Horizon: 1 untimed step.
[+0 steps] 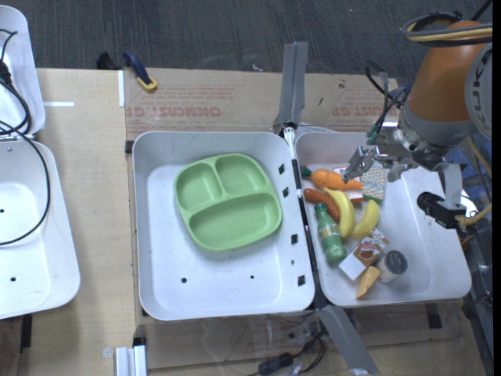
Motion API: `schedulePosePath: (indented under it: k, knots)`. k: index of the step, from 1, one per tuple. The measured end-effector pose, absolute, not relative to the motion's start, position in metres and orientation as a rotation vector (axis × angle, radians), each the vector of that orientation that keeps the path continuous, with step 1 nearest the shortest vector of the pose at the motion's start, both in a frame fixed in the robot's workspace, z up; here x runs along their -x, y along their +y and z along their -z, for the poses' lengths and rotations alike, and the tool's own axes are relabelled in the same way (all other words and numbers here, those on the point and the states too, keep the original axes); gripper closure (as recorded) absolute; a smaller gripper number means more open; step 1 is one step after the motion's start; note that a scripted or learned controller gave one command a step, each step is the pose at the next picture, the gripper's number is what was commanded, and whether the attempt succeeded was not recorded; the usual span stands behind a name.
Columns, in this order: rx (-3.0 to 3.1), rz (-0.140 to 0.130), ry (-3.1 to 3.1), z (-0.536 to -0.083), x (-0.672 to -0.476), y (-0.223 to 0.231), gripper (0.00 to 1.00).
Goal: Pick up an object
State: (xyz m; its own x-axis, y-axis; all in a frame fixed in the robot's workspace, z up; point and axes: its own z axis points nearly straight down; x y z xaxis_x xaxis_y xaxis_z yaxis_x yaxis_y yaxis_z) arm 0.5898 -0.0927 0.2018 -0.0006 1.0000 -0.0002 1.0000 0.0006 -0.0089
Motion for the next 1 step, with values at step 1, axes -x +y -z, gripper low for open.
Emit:
schedulePosePath:
  k: [1]
  knots:
    - [2.171, -0.006, -2.263, -0.0878, -0.5489, -0.1068, 0.0]
